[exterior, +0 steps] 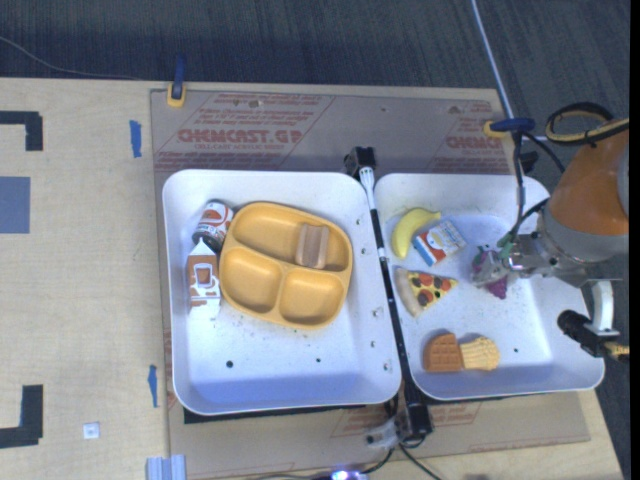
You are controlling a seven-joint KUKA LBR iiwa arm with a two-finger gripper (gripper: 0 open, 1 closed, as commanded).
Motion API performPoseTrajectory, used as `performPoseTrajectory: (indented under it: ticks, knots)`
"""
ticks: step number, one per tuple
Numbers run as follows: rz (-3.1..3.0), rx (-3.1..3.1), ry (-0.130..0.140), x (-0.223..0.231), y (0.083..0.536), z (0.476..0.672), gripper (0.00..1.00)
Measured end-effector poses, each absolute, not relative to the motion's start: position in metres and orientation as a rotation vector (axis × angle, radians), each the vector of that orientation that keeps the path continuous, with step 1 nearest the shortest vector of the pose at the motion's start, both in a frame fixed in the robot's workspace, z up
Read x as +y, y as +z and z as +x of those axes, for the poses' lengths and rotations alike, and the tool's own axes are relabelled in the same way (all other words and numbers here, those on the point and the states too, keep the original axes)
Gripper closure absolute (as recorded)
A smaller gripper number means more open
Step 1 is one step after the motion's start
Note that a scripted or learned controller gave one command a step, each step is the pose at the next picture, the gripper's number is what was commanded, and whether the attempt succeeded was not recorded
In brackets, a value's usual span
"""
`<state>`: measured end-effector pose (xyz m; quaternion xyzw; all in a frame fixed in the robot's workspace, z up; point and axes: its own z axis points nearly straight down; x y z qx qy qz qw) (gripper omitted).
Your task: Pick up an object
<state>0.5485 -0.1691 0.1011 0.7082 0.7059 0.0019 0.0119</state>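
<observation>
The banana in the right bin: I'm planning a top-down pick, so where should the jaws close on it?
Grip the banana across its thick mid-curve, coming straight down. It lies flat and arched, with bare bin floor on its left. The small carton sits close on its right, so probably set the jaws along the upper-left to lower-right line.

Two white bins (270, 393), one yellow divided plate (283, 263), one banana (411, 228), one pizza slice (427, 289).

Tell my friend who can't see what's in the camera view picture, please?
A robot arm reaches from the right, its end effector low in the right bin near a banana, pizza slice, small carton and waffle. The left bin holds a yellow tray and a can.
</observation>
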Motion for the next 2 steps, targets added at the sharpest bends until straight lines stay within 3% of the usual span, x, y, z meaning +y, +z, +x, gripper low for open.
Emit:
performPoseTrajectory:
  ticks: [1, 2]
  knots:
    - [2.220, 2.223, 0.001, -0.105, 0.175, 0.500, 1.00]
    - [2.222, 2.225, 0.000, -0.028, 0.194, 0.480, 1.00]
